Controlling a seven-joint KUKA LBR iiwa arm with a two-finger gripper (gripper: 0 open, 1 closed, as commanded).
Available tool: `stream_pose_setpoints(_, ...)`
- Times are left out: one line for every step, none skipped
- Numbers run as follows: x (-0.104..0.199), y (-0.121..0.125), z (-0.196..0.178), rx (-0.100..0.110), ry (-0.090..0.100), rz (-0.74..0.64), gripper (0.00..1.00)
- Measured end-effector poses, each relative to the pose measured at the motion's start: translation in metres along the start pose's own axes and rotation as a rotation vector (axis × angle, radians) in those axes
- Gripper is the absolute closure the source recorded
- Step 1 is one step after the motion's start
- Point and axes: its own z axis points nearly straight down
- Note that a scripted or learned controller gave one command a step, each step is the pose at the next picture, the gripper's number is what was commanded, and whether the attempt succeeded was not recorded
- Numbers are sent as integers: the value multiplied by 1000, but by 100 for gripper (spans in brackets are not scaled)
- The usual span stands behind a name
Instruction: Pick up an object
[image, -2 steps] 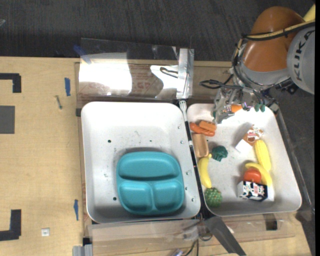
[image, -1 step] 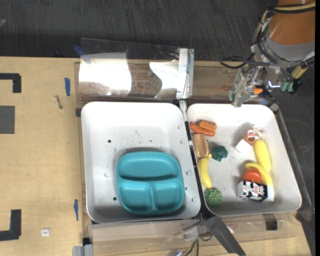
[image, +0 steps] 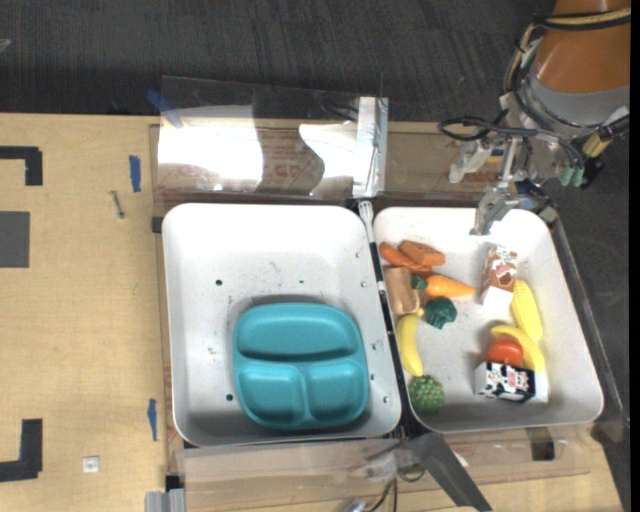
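Our tool (image: 497, 205) hangs at the upper right of the frame, above the far rim of the right bin (image: 575, 300); we cannot tell its state. The nearest candidate, a small white packet (image: 499, 270), lies just below it in the picture. We judge it light, stiff and slightly slick, best pinched across its narrow sides.

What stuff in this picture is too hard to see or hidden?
- Gripper: small and blurry in the camera view, above the right bin; its fingers can't be judged.
- Arm: cut off by the top edge.
- Cow-print box: a tomato covers its top.
- Small package: label too small to read.
- Teal tray: sections look bare, shading blurry.
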Motion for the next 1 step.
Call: stream_pose_setpoints(64, 6, 118, -3, 13, -55, 0)
